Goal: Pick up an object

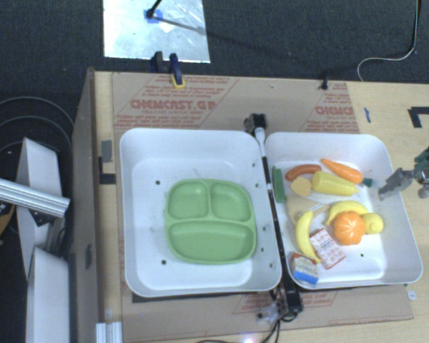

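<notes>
Right now the gripper (395, 183) hangs at the far right of the bench, just past the outer wall of the right bin (398, 213), and it is too small and blurred for me to tell how it is set. Nothing sits in it that I can see.

Everything worth picking lies inward from the gripper, in that right bin. Nearest to it, lower and toward the bin's middle, is a small yellow lemon (372, 224), touching an orange (347, 228) that rests against a yellow pepper-like piece (347, 209). Level with the gripper and farther in, a carrot (342, 169) lies slanted, with a yellow corn-like piece (334, 184) just beneath it, a red sausage (302, 171) beyond that, and a pale round slice (301, 186) beside the sausage. A green stick (278, 184) lies along the bin's inner wall, the farthest of these from the gripper.

Lower down, a banana (304, 235) curves along the bin floor, and a red-and-white carton (329, 249) leans against the orange. A blue-and-white packet (304, 269) sits in the near corner.

Well apart from the gripper, across the divide, the left bin (139, 213) holds 1 green divided plate (211, 221) with 3 compartments, lying flat in its middle. Both bins rest on a cardboard sheet (200, 98) printed in red.
</notes>
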Motion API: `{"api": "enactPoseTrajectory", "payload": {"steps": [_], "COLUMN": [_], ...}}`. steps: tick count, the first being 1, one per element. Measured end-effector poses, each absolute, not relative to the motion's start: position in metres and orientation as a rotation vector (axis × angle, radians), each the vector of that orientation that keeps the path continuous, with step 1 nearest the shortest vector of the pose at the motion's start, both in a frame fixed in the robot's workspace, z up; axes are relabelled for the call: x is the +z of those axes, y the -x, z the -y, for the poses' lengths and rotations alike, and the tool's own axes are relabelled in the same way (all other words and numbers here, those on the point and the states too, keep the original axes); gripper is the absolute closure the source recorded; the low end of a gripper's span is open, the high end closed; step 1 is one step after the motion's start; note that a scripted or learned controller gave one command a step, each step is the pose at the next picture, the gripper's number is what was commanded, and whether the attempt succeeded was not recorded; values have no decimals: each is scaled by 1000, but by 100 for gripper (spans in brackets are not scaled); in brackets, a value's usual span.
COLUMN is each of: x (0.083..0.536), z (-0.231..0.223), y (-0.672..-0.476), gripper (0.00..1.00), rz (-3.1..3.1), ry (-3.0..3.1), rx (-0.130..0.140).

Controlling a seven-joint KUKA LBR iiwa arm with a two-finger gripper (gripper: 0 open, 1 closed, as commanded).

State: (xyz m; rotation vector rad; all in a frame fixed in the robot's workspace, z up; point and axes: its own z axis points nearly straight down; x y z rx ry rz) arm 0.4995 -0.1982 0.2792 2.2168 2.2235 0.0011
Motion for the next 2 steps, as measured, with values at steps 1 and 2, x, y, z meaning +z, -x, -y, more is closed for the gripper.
{"api": "enactPoseTrajectory", "payload": {"steps": [1,2], "x": [158,98], "z": [131,98], "y": [-512,-517], "gripper": [0,0], "rz": [-2239,-2217], "ry": [-2217,-2214], "rx": [-3,10]}}
